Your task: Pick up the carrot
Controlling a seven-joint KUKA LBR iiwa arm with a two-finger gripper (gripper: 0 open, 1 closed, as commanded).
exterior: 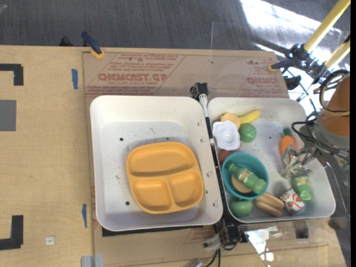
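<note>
While the right bin point(328, 204) is this crowded, risk is high. Nearest the camera: a small carton point(293, 201), a bun point(269, 204), a green fruit point(241, 207); then a teal bowl point(243, 174) with a green bottle point(248, 178) in it. My gripper point(293, 161) hangs by the bin's right side; spread or pressed together, cannot tell. Just beyond it lies the carrot point(286, 144), orange, green top pointing away. Farther back: white cup point(226, 136), lime point(247, 132), banana point(243, 117). Likely failure: closing short of the carrot, or snagging the clutter beside it. Left bin point(105, 149) holds an orange tray point(165, 177).
</note>
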